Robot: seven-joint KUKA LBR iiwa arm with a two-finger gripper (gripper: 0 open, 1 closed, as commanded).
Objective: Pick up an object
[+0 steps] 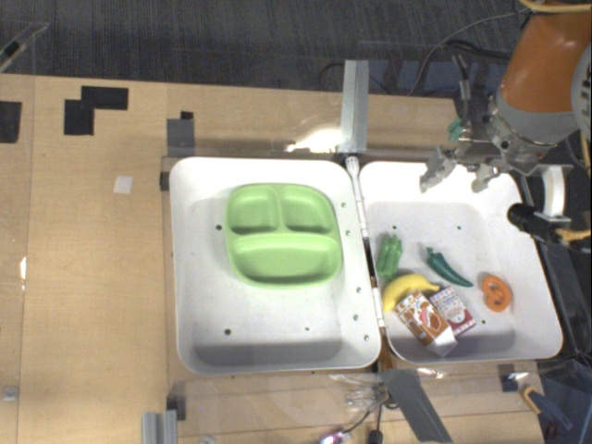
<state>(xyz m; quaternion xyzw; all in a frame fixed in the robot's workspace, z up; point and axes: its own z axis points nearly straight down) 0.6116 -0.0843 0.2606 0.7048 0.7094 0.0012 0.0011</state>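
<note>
My gripper (457, 178) hangs over the back edge of the right bin (518, 336), its two fingers spread apart with nothing between them. Well in front of it, several objects lie in that bin: a green pepper (389, 252) near the left wall, a dark green chili (448, 267), a yellow banana (405, 289), a red and white carton (435, 318) and an orange pretzel-shaped piece (496, 292). The gripper is apart from all of them.
The left bin (199, 322) holds a light green divided plate (281, 232). A metal post (355, 109) stands behind the divider between the bins. Cables and a black part of the arm sit at the right bin's far right side.
</note>
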